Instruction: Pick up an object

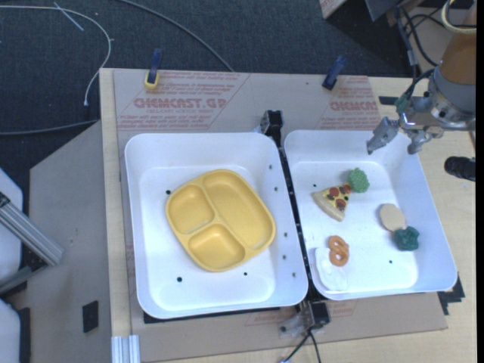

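Gripper (398,136): fingers spread, holding nothing, above the right bin's (431,203) far edge.
Right bin: pizza slice (333,201), broccoli (358,180), pretzel (338,250) (all toys).
Left bin (147,225): yellow divided plate (219,218).

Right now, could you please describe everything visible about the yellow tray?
The yellow tray is a rounded-rectangle dish that looks like matte plastic, split by raised ridges into three compartments with nothing in them. It lies flat, right side up, turned at a slant, near the middle of the left bin, resting on its floor and touching nothing else.
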Robot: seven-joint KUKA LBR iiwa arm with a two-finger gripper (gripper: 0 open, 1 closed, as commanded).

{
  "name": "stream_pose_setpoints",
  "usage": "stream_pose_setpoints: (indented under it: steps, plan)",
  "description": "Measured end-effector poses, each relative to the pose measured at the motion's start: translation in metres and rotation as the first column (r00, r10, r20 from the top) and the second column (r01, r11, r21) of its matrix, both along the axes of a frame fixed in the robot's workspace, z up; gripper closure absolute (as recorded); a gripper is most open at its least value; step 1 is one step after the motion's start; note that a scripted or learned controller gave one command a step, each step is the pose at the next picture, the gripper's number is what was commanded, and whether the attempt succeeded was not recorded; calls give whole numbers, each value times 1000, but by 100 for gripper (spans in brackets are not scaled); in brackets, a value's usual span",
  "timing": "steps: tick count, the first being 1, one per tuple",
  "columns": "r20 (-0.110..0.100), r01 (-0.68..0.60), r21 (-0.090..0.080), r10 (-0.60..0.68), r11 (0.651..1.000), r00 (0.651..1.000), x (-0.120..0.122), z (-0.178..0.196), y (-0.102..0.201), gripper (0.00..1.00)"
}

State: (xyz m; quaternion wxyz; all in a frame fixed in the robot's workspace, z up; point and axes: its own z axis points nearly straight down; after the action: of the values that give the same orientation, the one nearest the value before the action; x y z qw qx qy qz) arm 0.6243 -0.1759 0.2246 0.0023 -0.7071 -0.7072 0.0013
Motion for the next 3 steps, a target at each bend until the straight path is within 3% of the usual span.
stream_pose_setpoints:
  steps: [2, 3]
  plan:
    - [0, 0, 1, 0, 1000, 1000, -3, -107, 6, 0]
    - [7, 0, 0, 0, 1000, 1000, -1, -93, 6, 100]
